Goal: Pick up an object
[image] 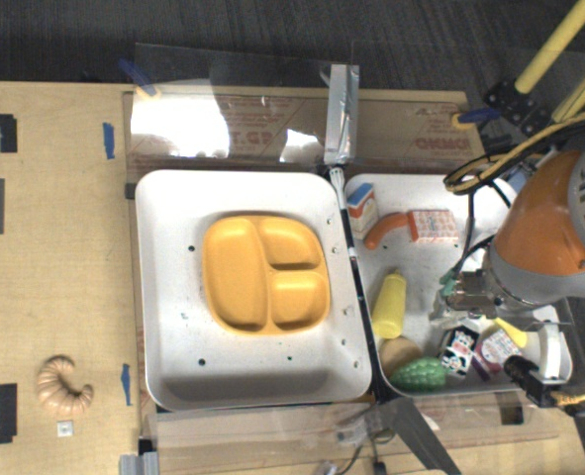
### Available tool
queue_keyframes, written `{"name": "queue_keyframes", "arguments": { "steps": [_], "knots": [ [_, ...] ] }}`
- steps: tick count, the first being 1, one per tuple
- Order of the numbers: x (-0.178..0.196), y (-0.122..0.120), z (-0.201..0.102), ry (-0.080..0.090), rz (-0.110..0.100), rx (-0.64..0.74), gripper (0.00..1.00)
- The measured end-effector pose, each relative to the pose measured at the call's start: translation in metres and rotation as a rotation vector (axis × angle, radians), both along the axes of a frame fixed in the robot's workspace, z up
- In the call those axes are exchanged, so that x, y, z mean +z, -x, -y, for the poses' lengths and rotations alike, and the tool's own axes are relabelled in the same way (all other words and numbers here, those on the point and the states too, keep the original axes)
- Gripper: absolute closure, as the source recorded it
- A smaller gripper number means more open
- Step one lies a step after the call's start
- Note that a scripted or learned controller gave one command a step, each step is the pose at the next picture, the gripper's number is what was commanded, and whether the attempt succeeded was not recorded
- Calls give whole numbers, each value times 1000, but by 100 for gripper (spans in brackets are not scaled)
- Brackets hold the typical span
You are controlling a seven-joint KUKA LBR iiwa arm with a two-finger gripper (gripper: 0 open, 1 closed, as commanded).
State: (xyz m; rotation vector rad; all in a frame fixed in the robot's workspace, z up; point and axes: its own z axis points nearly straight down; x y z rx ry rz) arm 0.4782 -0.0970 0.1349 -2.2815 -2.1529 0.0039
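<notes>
In rt bin [426, 188], under hand [467, 310] (grip state unclear): black-white obj [459, 349], maybe printed.

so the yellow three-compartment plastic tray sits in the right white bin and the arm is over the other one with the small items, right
Not quite: the camera view shows the yellow three-compartment plastic tray in the left white bin. The arm is over the right white bin, which holds the small items.

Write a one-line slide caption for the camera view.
KUKA arm reaches over the right bin of small items, while a yellow divided tray sits in the left bin.
</notes>
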Motion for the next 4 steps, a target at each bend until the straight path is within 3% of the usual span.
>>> {"name": "queue_keyframes", "arguments": {
  "steps": [1,2,3,4],
  "knots": [
    [115,-3,-38,1,13,171,100],
    [4,-51,5,-1,2,474,100],
    [79,-41,-92,-1,12,478,100],
    [130,-91,-49,4,13,818,100]
  ]
}}
